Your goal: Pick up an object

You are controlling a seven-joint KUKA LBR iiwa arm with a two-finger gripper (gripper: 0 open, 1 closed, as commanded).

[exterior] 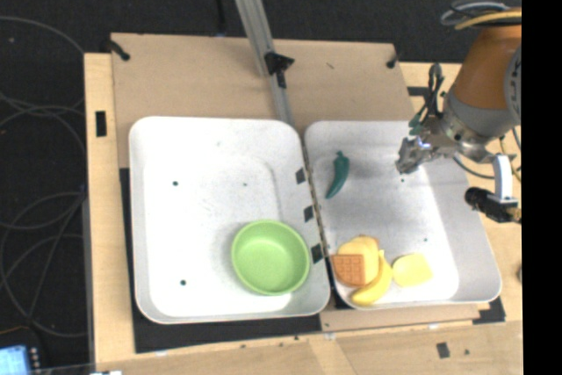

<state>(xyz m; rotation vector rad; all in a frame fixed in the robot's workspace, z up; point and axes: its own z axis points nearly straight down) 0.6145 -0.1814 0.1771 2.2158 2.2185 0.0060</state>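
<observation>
Grey metal, the gripper (409, 155) hangs over the right bin (457, 277), holding nothing; whether it is open I cannot tell. This looks like the approach step. The teal pepper (337, 175) lies near on its left, so it must move there and descend.

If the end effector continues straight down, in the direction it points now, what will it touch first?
Most likely the bare floor of the right bin. The end effector points down over that bin's upper right part, away from the teal pepper and the yellow items near the front. Its height above the floor is unclear.
</observation>
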